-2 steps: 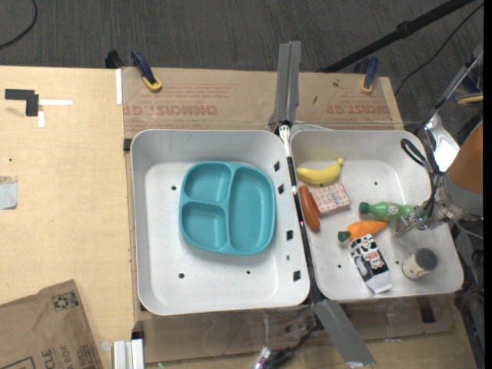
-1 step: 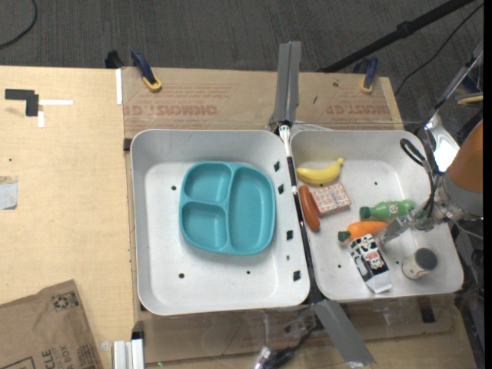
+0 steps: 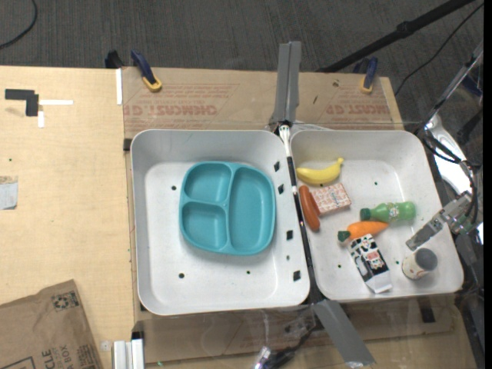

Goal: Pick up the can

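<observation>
A small can (image 3: 420,264) stands upright in the near right corner of the right bin (image 3: 430,164), with the arm's gripper (image 3: 430,231) hanging just above and beside it at the bin's right wall; whether the gripper is open or closed cannot be told from this angle, and nothing is seen held in it. Left of the can lies a white carton (image 3: 370,261), and beyond that an orange carrot (image 3: 364,229) and a green bottle (image 3: 390,212). Farther from the can, toward the bin's left side, are a pink box (image 3: 331,199), a red sausage (image 3: 309,207) and a yellow banana (image 3: 320,172). The left bin (image 3: 154,229) holds a teal divided plate (image 3: 228,207), well apart from the can.
</observation>
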